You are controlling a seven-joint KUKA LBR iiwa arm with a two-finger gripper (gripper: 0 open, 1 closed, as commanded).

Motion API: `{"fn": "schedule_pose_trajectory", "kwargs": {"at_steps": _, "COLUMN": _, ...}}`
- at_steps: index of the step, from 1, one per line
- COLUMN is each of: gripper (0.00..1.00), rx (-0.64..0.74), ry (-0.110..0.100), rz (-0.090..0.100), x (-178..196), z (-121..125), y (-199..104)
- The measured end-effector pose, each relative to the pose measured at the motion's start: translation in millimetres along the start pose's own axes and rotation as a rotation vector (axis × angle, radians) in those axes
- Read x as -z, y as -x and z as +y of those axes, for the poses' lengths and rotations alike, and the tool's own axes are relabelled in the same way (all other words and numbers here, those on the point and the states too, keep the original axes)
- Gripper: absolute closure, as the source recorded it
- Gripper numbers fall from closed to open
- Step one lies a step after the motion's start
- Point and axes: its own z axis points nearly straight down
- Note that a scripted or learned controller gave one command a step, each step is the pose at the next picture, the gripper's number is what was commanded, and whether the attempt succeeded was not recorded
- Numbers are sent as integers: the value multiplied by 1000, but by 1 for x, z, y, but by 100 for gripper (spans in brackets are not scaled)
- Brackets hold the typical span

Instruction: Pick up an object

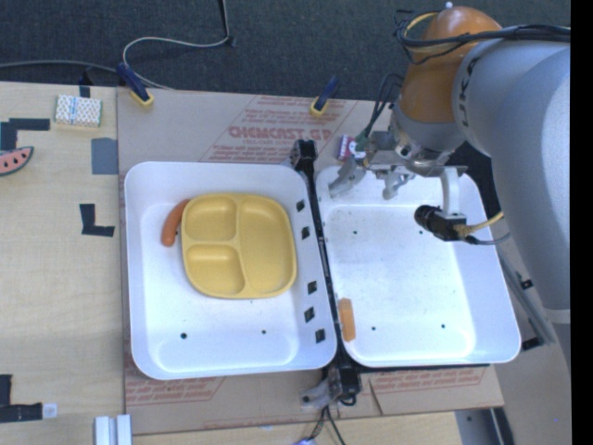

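A yellow divided plate (pixel 239 245) lies in the left bin (pixel 148 276). A small orange sausage-shaped piece (pixel 170 223) rests against the plate's left edge. Another small orange piece (pixel 346 318) lies at the lower left side of the right bin (pixel 463 332), close to the divider. My gripper (pixel 368 185) hangs over the far left corner of the right bin. It is open, its fingers (pixel 340 182) spread wide with nothing between them. It is well away from both orange pieces and from the plate.
The grey arm with its orange band (pixel 445 63) covers the right bin's far right side. A black cable connector (pixel 445 222) hangs over that bin. Clamps (pixel 324 95) hold the cardboard at the back; tape marks and a small sponge (pixel 78 110) lie on the bench at left.
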Motion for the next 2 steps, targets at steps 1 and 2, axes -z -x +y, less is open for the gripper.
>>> {"fn": "schedule_pose_trajectory", "kwargs": {"at_steps": 1, "gripper": 100, "rx": 2, "ry": -1, "rz": 0, "x": 9, "z": 0, "y": -1}}
{"fn": "schedule_pose_trajectory", "kwargs": {"at_steps": 2, "gripper": 0, "rx": 1, "ry": -1, "rz": -1, "x": 9, "z": 0, "y": 0}}
